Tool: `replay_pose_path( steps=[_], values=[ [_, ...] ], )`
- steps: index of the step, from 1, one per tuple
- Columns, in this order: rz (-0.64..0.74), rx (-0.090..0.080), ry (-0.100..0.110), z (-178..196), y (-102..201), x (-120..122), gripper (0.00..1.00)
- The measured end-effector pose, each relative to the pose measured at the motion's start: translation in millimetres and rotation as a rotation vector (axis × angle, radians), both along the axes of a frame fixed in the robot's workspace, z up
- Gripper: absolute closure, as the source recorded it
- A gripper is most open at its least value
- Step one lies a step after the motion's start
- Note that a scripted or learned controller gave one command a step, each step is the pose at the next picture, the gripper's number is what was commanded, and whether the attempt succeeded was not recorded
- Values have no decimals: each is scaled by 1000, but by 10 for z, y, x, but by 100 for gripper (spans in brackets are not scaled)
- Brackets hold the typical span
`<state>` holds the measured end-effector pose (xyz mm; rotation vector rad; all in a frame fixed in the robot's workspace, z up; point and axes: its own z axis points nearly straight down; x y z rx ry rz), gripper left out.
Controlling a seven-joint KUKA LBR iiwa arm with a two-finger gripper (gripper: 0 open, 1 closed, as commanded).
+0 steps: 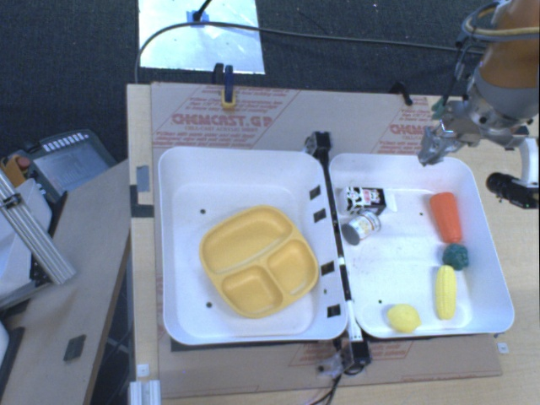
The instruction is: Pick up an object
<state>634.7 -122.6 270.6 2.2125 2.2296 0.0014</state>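
Broadly, the two white bins sit side by side, and the claw (pixel 430 154) hangs over the far rim of the right bin (pixel 498 268), near that bin's far corner on the side away from the divider. From the claw, the left bin (pixel 177 226) lies well off toward the far side of the bench, across the black-clipped divider, and its main load is a yellow compartment tray (pixel 257 260), lying flat, well apart from the claw. The grey arm with its orange band (pixel 510 32) rises behind and above the claw toward the frame's upper corner. Inside the right bin, nearest below the claw, lies an orange carrot (pixel 445 216), its length running away from the claw toward the near rim. Past it, further from the claw, sits a small dark green piece (pixel 456 256), then a yellow corn cob (pixel 445 292) just beyond that, and a yellow lemon (pixel 403 317) near the bin's near edge, beside the cob. Off to the claw's divider side are a black-and-white carton (pixel 364 198) and a small silver can (pixel 361 226), the two touching or nearly so. The claw's tip is small and blurred here, so how far it stands open is not something I can tell; nothing appears to be caught in it.
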Motion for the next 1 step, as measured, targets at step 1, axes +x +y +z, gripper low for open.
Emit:
replay_pose_path(
  steps=[1],
  values=[
    [1, 1, 0, 24, 518, -131, 100]
  ],
)
